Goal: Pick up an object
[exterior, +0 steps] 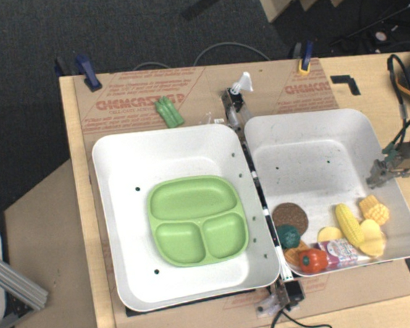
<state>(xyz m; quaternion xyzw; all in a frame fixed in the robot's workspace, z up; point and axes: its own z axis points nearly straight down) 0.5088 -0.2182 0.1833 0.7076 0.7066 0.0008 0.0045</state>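
Toy food lies heaped in the near right corner of the right bin [312,141]. The heap has a brown round cookie [289,217], a teal piece [288,235], a red tomato [315,259], a yellow corn cob [349,224], a pink wrapped item [341,252] and several yellow pieces [374,238]. My gripper [382,173] is a small grey shape at the right bin's right rim, just above and beyond the yellow pieces. It is low and apart from the food, with nothing seen in it.
The left bin [122,205] holds a green divided plate [196,220]. A green clip [170,112] lies on the cardboard behind the left bin. A white-tipped post [236,96] stands between the bins at the back. Cables hang at the right edge [402,102].
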